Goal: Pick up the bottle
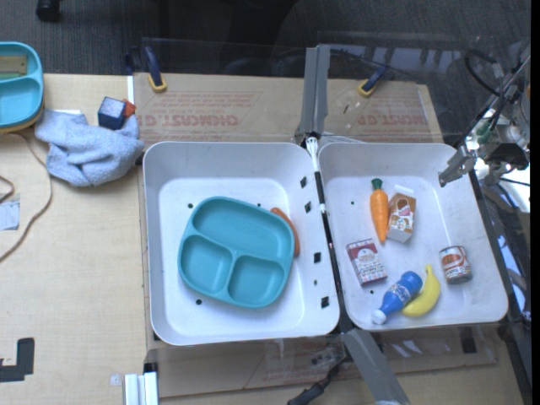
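Hand point(456, 169): grip state unclear | bottle point(397, 295): blue, white cap, lying beside banana point(424, 294)

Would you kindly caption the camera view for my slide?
Gripper at the right bin's far edge; bottle lies untouched beside the banana.

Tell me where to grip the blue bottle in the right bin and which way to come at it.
Probably best: grip the bottle around its blue middle, coming straight down from above. It lies flat, slanted, white cap toward the bin's near edge. The banana hugs its right flank, so that finger has little room. The gripper is at the far right rim.
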Robot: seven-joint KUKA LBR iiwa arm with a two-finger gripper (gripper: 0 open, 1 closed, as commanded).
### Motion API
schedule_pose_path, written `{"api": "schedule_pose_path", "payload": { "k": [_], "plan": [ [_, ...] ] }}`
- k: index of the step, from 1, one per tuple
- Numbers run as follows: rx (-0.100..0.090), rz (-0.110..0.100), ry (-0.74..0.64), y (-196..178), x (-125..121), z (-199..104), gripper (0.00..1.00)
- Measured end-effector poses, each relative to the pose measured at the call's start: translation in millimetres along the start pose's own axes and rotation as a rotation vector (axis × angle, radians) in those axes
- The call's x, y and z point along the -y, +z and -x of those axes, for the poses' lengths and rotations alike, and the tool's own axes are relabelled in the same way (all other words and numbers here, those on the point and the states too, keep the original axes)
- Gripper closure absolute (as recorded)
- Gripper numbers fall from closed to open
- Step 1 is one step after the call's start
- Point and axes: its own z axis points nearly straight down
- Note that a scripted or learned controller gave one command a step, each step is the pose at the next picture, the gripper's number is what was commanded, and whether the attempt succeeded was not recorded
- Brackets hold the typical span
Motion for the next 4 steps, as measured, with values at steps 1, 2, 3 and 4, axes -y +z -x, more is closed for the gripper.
{"api": "schedule_pose_path", "payload": {
  "k": [1, 2, 3, 4],
  "plan": [
    [-0.001, 0.001, 0.057, 146, 42, -35, 0.0],
    [-0.001, 0.0, 0.097, 160, 102, -45, 0.0],
    [-0.001, -0.001, 0.027, 160, 105, -82, 0.0],
    [-0.001, 0.004, 0.032, 151, 102, -81, 1.0]
  ]
}}
